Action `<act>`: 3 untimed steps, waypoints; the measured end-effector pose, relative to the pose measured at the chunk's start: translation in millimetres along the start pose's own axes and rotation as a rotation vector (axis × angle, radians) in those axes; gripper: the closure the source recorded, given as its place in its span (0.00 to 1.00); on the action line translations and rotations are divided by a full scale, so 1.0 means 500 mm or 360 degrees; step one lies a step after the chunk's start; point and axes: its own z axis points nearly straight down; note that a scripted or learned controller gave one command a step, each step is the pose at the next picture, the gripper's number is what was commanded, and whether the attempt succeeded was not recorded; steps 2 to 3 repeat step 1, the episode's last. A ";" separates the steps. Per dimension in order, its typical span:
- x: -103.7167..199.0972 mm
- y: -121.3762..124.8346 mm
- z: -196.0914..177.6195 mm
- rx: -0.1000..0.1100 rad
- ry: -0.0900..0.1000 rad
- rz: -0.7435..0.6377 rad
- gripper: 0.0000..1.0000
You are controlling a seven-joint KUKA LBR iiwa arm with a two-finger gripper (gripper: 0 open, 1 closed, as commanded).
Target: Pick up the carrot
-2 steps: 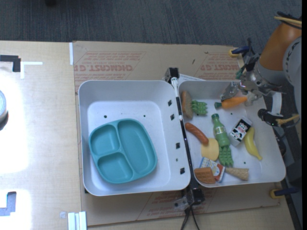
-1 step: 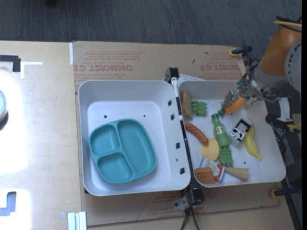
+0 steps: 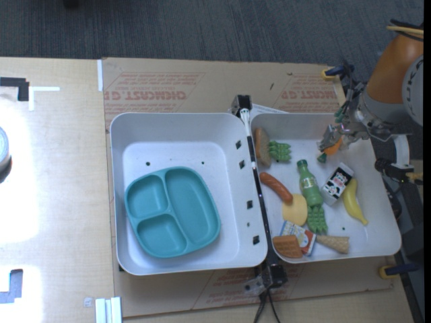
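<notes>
The gripper (image 3: 331, 142) holds the carrot (image 3: 322, 155) pinched by its tip between closed jaws; this shallow purchase risks slippage into the right bin (image 3: 377, 244).

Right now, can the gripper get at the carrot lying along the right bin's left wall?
Probably yes. The carrot lies uncovered with nothing stacked on it, and the gripper hangs over the same bin with open floor between them. The bin wall hugs the carrot's side and could crowd a grasp.
</notes>
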 end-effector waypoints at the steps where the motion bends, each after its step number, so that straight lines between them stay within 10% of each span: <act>1: 0.088 -0.008 -0.157 -0.0005 -0.0009 0.0216 1.00; 3: 0.088 -0.008 -0.157 -0.0005 -0.0009 0.0216 1.00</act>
